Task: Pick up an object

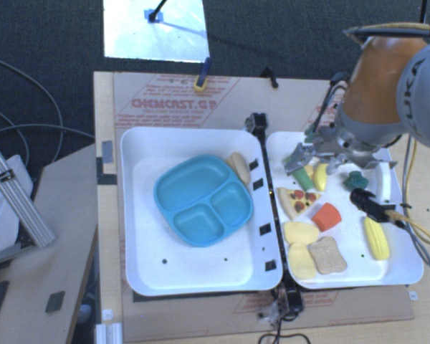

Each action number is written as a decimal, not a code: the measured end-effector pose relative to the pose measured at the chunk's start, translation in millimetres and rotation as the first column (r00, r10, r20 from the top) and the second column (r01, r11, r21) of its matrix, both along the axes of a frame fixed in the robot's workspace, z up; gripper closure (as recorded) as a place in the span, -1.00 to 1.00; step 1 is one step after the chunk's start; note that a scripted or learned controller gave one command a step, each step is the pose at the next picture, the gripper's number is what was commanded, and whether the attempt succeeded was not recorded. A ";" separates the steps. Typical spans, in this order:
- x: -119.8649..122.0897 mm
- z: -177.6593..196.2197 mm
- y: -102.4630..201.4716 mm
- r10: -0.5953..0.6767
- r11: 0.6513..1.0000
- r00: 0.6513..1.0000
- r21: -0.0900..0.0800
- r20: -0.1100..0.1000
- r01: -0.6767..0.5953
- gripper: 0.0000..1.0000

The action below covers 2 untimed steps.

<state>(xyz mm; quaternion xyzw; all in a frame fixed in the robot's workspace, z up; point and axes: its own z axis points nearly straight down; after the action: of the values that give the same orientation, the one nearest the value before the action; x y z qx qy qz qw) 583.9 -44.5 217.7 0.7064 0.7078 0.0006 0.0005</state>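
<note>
The grey arm (387,70) with its orange band reaches in from the upper right of the frame, and its hand (314,165) hangs over the upper left part of the right bin (408,267). From this angle it cannot be told whether the hand is open or closed, and nothing is seen gripped in it. Just under the hand lie a green piece (303,178) and a small yellow piece (320,177), side by side. Below them sits a pizza slice (297,201), with a red-orange block (327,216) to its right. Further toward the lower edge lie two pale yellow pieces (301,233), one below the other, beside a slice of toast (327,256). A corn cob (376,239) lies near the bin's right side, and a teal piece (357,179) sits right of the hand. The left bin (140,264) holds a blue divided plate (203,201) near its middle, with a tan piece (238,167) touching the plate's upper right rim. Both bins rest on the tabletop (172,102).
</note>
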 end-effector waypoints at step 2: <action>-23.0 -136.4 -56.7 -0.009 1.000 1.000 -0.001 0.002 0.009 -1.00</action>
<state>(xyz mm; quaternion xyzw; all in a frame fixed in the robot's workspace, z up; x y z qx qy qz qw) 560.9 -101.2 81.4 0.7095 0.7047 0.0012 0.0015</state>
